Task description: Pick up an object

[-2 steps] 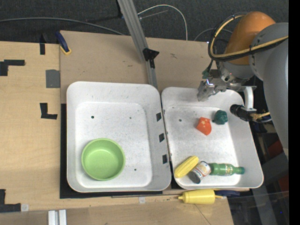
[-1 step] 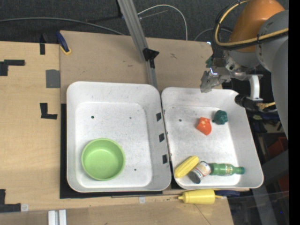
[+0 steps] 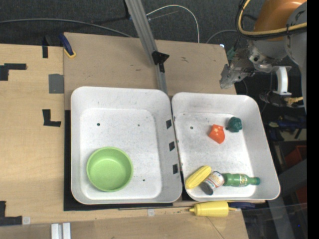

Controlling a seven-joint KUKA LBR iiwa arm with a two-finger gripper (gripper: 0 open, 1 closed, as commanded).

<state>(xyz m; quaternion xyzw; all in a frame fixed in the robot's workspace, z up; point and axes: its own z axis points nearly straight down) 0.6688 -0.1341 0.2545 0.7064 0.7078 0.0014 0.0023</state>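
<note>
The end effector (image 3: 230, 76) hangs above the desk just beyond the far rim of the right-hand shallow white plastic bin (image 3: 259, 133), near that bin's far right corner. It is small and dim in the camera view, so whether it is open or closed cannot be told; nothing is seen in its grasp.

The candidates all lie in that bin, toward the camera from the end effector. Nearest are 2 small things close together but apart: an orange-red wedge-shaped toy (image 3: 217, 133) and a dark green round toy (image 3: 234, 124), both almost straight down the picture from the tool. Farther on, against the near wall, 3 things crowd together: a yellow corn-like toy (image 3: 198, 177) lying on a slant, a small tin with a silver end (image 3: 213, 182) touching it, and a green plastic bottle (image 3: 240, 180) with its long axis along the near wall.

The bin floor around the nearest 2 is bare, giving fair room for a descent; the near cluster looks tighter.

The left white bin (image 3: 79, 133) holds a lime-green plastic bowl (image 3: 109, 169), well apart from the arm. A yellow bottle-shaped item (image 3: 211, 209) lies on the desk (image 3: 109, 59) outside the bins.
</note>
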